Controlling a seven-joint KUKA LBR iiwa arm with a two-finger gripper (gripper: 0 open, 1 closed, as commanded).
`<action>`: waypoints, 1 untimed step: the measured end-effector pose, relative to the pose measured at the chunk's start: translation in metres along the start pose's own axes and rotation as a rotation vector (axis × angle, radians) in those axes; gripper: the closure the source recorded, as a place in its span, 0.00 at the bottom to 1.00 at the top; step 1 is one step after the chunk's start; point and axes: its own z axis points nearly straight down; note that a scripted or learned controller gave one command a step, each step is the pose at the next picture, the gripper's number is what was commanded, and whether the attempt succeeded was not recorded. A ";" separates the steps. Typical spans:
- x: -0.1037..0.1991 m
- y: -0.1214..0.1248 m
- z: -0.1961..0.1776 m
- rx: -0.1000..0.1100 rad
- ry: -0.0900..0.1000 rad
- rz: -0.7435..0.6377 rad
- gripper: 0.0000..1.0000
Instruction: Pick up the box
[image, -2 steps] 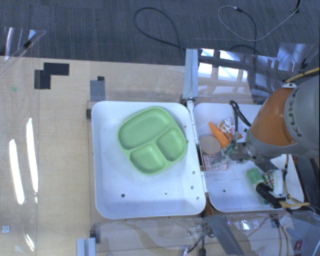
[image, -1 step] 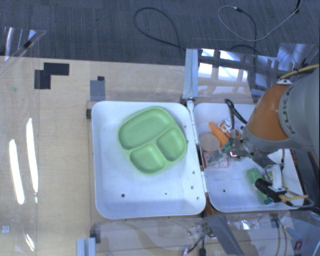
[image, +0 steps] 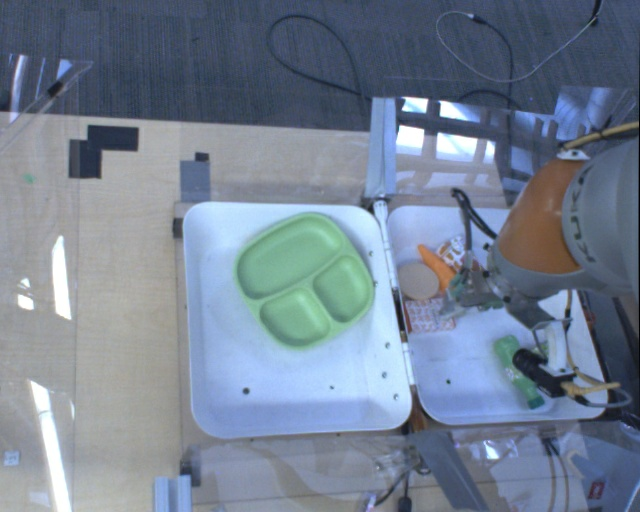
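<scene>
The box (image: 424, 316) is small and flat, white with a red print. It lies in the right bin (image: 470, 400), near that bin's left wall. My gripper (image: 462, 294) hangs low over the bin, right at the box's upper right corner. It is too small and dark to tell how it meets the box. The grey arm with its orange band (image: 540, 230) reaches in from the right and hides the bin's right part.
In the right bin, a tan round disc (image: 419, 281) and an orange carrot-like piece (image: 436, 262) lie just behind the box. A green bottle (image: 514, 358) lies at the front right. The left bin (image: 220, 400) holds a green divided plate (image: 303, 279).
</scene>
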 end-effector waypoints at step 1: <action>0.000 0.000 0.000 0.000 0.000 0.001 0.00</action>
